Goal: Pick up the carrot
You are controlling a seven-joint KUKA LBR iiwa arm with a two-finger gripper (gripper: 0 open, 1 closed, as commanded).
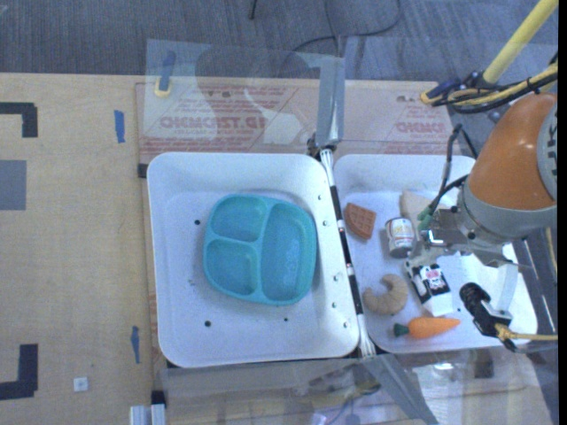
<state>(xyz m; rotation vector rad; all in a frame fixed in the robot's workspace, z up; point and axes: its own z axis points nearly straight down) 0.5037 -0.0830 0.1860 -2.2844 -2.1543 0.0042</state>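
While fingers (423,253) hover, state unreadable, carrot (427,328) lies apart below, near bin's front edge

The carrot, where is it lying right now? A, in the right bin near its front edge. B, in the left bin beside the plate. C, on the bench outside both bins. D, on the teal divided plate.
A: the carrot lies in the right bin near its front edge, below the croissant, while the teal divided plate sits in the left bin.
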